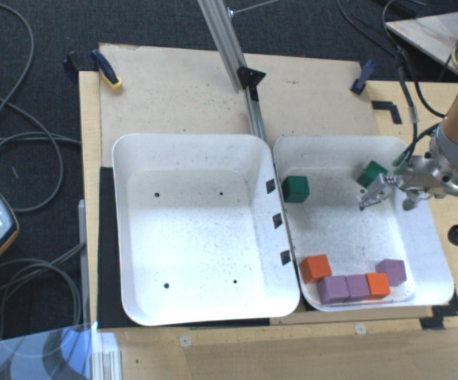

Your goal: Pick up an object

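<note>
The right bin (418, 236) holds several blocks. A dark green cube (295, 188) sits near its left wall. A second green block (370, 172) lies tilted at the back right, just behind my gripper (388, 201). My gripper reaches in from the right over the right bin, and its two fingers (368, 199) stand apart with nothing between them. Along the front wall lie an orange cube (316, 267), two purple blocks (334, 289) side by side, a small orange block (378, 285) and a purple cube (392, 271).
The left bin (134, 236) stands beside the right one, the two meeting at a shared rim with black clips (277, 220). A metal pole (227, 38) slants across the back of the bench. Cables lie on the floor to the left.
</note>
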